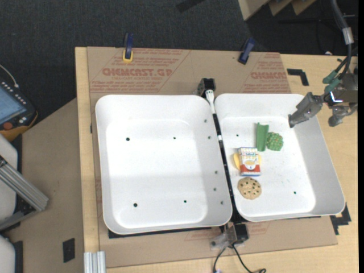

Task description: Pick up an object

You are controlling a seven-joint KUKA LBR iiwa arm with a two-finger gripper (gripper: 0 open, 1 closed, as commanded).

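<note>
Green plastic broccoli-shaped toy (269, 137) lies in the right-hand shallow white bin (318, 169), above a small printed carton (249, 161) and a round brown cookie (249, 188). Grey two-finger gripper (310, 108), fingers spread and holding nothing, hangs over that bin's upper right corner, apart from the toys.

Even, bright overhead light is cast on the two white bins (153, 152), which are nearly washed out. Soft shadows are thrown along their inner walls. The dark floor (68, 16) is rendered dim and slightly grainy.
</note>
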